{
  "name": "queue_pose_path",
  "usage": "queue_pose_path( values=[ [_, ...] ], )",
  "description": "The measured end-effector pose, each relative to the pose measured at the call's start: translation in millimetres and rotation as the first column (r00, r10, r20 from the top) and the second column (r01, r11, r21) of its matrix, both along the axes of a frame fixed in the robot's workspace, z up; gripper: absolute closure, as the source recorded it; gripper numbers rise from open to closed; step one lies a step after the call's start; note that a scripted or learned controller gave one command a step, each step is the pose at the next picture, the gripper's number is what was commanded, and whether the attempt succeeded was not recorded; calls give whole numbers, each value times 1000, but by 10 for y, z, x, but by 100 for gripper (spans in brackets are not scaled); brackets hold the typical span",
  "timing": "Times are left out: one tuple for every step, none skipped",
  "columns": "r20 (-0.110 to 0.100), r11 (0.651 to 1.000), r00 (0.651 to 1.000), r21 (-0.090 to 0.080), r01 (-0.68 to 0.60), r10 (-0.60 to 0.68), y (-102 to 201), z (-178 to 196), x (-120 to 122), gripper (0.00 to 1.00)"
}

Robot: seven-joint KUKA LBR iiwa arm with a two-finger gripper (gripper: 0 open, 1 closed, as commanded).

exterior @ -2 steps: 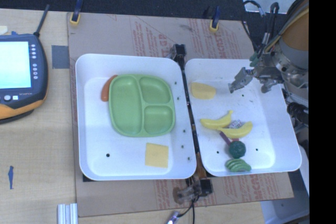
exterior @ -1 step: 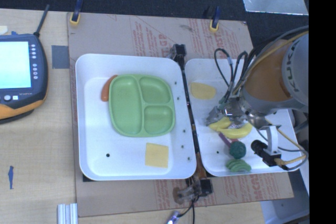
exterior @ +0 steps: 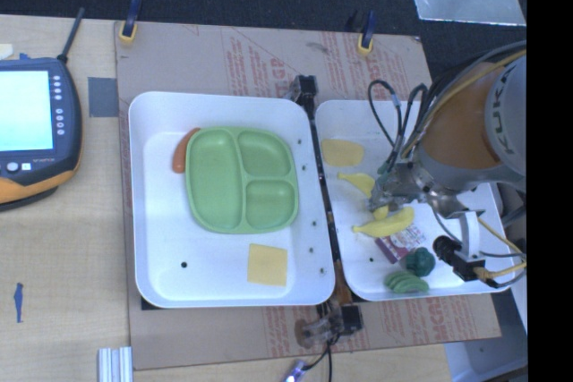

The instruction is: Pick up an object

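Camera view: arm (exterior: 466, 125) reaches over right bin (exterior: 358, 282), gripper (exterior: 387, 197) above banana (exterior: 387, 224).

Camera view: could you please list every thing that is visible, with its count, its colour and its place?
divided plate: 1, green, left bin, middle
orange item: 1, orange-red, partly under the plate's left edge
cheese slice: 1, yellow, left bin, near front
bins: 2, white, side by side on the bench
pale yellow piece: 1, right bin, upper left
small yellow piece: 1, right bin, left of the gripper
banana: 1, yellow, right bin, just below the gripper
dark green round item: 1, right bin, front
light green ridged item: 1, right bin, front edge
pendant: 1, grey and orange, bench's left
clamps: 2, blue and yellow, board's far edge
gripper: 1, dark, over the right bin
arm: 1, grey with orange band, from the right
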State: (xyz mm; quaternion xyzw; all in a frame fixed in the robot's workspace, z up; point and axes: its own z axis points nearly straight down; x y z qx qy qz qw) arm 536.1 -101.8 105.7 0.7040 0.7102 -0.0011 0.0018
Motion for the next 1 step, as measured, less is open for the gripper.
queue_pose_path(
  values=[
    [-3, 1000, 1000, 5, 3, -3, 726, 867, 245, 100]
  ],
)
